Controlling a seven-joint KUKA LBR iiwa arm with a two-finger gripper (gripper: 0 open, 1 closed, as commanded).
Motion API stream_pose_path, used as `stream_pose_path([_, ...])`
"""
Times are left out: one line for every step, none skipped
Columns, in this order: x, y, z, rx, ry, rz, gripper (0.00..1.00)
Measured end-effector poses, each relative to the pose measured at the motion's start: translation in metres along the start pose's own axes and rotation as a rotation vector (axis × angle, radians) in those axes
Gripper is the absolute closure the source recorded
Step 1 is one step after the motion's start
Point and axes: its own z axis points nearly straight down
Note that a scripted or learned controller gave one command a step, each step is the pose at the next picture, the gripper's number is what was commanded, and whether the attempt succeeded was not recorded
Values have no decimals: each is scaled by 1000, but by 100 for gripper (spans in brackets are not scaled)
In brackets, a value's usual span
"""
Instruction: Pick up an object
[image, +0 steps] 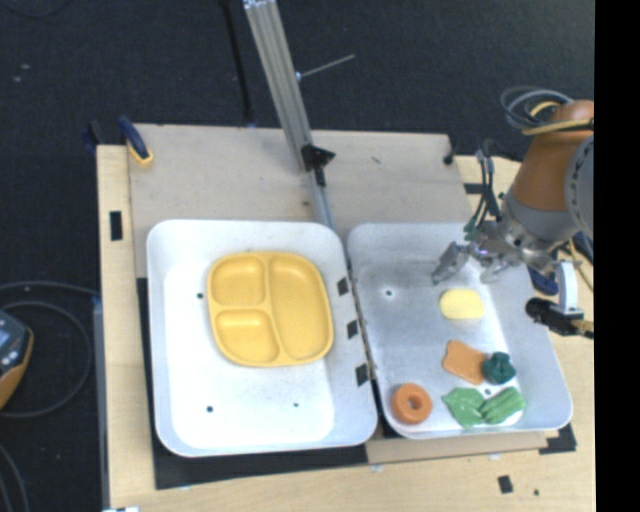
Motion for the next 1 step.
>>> stream_pose_path([-1, 0, 48, -1, 0, 1, 0])
